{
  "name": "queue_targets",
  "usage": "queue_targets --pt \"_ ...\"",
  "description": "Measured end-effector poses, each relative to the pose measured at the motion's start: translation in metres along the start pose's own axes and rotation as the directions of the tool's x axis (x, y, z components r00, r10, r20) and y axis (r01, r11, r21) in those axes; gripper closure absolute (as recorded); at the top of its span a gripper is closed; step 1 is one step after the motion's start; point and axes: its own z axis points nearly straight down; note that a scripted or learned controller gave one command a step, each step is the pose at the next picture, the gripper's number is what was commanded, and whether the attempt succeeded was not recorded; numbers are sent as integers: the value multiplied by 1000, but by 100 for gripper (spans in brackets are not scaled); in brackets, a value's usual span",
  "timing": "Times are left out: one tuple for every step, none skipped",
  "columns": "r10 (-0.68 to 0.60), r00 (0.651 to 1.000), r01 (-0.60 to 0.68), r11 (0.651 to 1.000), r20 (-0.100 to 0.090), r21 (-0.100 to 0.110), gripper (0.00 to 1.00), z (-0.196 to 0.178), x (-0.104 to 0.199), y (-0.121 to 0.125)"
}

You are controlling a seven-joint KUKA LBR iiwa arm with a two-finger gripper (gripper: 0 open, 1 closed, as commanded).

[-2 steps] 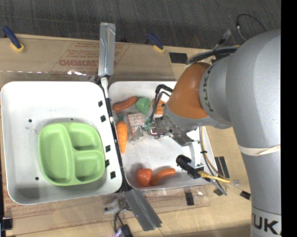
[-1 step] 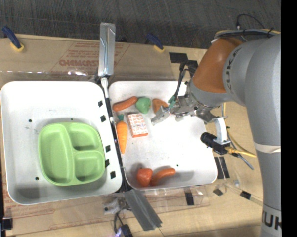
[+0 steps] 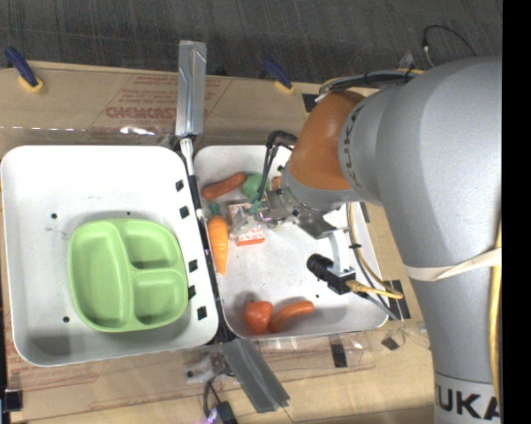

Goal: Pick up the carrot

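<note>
Two bins stood side by side on the bench. At the near wall of the right bin [image 3: 371, 321], around six o'clock, lay a red tomato [image 3: 257, 316] touching a sausage [image 3: 293, 310]. Farther in, at nine o'clock in that bin, the carrot [image 3: 218, 245] lay against the left wall, orange, long, with the thick end to the far side. The left bin [image 3: 35, 184] carried a green plate [image 3: 128, 275]. The gripper [image 3: 267, 208] hung at the far part of the right bin, near a second sausage [image 3: 224, 185]; I could not tell its state. In my judgement the approach step was in hand: the next move called for a shift toward the carrot, then a descent over it.
</note>
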Motion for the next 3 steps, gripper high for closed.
queue_targets --pt "-38 999 38 999 -11 4 0 -99 80 15" --pt "-2 1000 2 1000 -10 7 0 -97 40 17" --pt "157 988 -157 988 -10 7 0 -8 -2 17"
